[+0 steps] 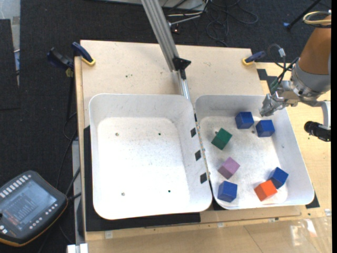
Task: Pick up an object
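Near edge, left: teach pendant (26, 210) lying on the dark floor beside the bench.

Right bin (295, 157), near end: blue cube (227, 191) by the near-left corner; orange cube (265, 190) to its right, touching or almost touching another blue cube (279, 176) just behind it. Purple cube (229, 167) sits a little farther in, above the first blue cube. Green cube (222, 138) farther still, near the bin's left wall.

Far end of right bin: two more blue cubes, one (244, 120) left, one (265, 128) right, close together but apart.

Gripper (267, 108) hangs just beyond the right one of that pair, over the bin's far-right rim; nothing between its fingers; cannot tell whether they are spread or closed.

Left bin (105, 109): speckled white floor.

Far: two clamps, one (81, 52) left, one (254, 57) right, on the bench corners; slanted aluminium post (160, 28) between them.
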Controlling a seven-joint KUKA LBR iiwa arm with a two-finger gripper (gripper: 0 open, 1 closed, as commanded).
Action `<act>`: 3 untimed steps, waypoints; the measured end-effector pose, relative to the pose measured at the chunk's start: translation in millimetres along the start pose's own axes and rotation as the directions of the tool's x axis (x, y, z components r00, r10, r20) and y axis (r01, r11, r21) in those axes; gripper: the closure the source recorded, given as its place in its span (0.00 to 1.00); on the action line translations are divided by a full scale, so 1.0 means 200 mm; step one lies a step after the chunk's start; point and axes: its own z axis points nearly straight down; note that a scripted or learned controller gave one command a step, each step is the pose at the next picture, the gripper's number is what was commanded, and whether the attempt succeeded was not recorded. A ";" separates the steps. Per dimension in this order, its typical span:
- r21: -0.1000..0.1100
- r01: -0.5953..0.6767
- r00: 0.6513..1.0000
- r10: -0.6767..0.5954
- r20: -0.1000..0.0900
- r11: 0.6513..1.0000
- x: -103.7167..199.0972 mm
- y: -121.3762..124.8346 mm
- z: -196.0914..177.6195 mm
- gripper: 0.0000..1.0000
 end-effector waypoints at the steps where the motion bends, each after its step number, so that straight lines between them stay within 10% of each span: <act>1: 0.000 0.003 1.000 -0.003 -0.001 1.000 0.03 0.00 -0.23 1.00; 3: 0.008 0.007 1.000 -0.007 -0.005 1.000 0.29 -0.08 -0.50 1.00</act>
